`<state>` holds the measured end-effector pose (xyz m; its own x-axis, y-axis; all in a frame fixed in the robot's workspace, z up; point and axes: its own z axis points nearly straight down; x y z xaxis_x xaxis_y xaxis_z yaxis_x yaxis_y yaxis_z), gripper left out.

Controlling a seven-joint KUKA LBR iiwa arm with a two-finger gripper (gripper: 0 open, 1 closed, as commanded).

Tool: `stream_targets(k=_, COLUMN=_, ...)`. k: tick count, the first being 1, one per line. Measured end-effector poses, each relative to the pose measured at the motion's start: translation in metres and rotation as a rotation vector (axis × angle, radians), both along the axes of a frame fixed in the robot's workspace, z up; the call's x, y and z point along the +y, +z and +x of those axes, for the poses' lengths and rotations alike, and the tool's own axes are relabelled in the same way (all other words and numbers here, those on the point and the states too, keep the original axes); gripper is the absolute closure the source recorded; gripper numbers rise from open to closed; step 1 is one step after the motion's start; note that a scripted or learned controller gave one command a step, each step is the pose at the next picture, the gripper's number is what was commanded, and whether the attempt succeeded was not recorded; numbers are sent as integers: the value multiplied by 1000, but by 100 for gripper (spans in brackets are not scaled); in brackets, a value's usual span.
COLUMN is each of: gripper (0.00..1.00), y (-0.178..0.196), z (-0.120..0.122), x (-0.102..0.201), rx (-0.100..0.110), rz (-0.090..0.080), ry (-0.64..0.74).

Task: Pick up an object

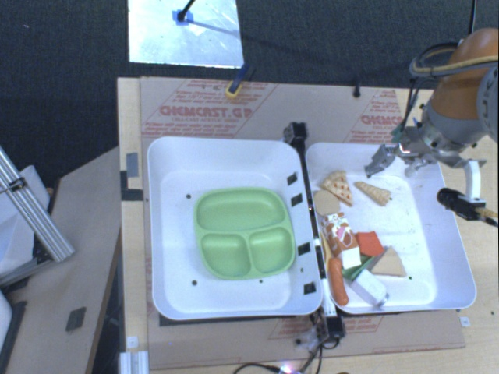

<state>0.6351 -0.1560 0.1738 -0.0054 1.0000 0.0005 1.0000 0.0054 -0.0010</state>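
Observation:
My gripper (396,163) hovers over the back of the right bin (437,232), its fingers spread open with nothing between them. Just in front of it and to the left lie a tan cone-shaped wedge (373,192) and a pizza slice (337,185). Further forward sit a tan disc (326,202), a striped bacon strip (337,232), an orange-red block (369,243), a tan wedge (391,263), a carrot (337,280) and a white piece (370,288).
The left bin (168,209) holds a green divided plate (242,232). A black divider with clips (306,209) runs between the bins. A black and white fitting (461,197) sticks out over the right bin's right rim. The arm (468,92) rises at the back right.

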Motion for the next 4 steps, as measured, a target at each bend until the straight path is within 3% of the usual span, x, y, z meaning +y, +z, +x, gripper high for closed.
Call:
stream_targets(k=1, gripper=0, y=-57, z=-6, x=8, rx=2, rz=0, ry=0)
stream_targets(k=2, gripper=0, y=-85, z=-3, x=9, rx=-6, rz=2, ry=-2)
stream_targets(k=3, gripper=100, y=-72, z=-1, x=8, rx=-16, rz=-2, ry=0)
stream_targets(k=4, gripper=100, y=-28, z=1, x=9, rx=-7, rz=-2, ry=0)
